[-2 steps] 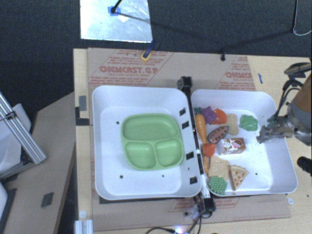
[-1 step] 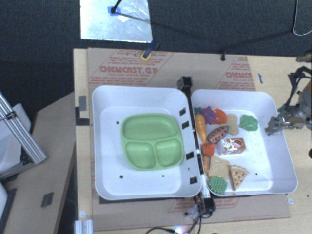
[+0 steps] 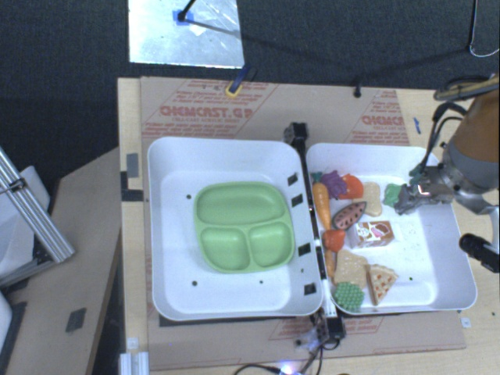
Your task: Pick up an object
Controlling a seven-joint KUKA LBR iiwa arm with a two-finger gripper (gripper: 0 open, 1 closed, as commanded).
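Gripper [image 3: 406, 201] low over the right bin [image 3: 449, 276], near its far right part, just beside a small green piece [image 3: 392, 193]. Open or closed: cannot tell from this slanted view, and nothing seen held. The pick probably not yet done.

For a good pick:
- Choose the green piece, the nearest candidate, lying a little apart from the heap.
- Centre over it before going down, so as not to push it against the beige piece [image 3: 373, 198] next to it.
- Go down straight, close only at the level of the bin floor, then lift slowly and check for something really held.
- Keep away from the crowded left side of this bin, where neighbours touch and can slip or come up together.

Counted:
- White bins: two, side by side.
- Green divided plate [image 3: 241, 226]: one, in the left bin [image 3: 168, 170].
- Toy foods in the right bin: about eleven, one of each: carrot [image 3: 320, 201], purple piece [image 3: 336, 183], tomato [image 3: 354, 186], beige piece, green piece, dark oval slice [image 3: 348, 214], small carton [image 3: 376, 233], red piece [image 3: 334, 241], bread slice [image 3: 351, 267], pizza slice [image 3: 381, 281], green dotted round [image 3: 349, 295].
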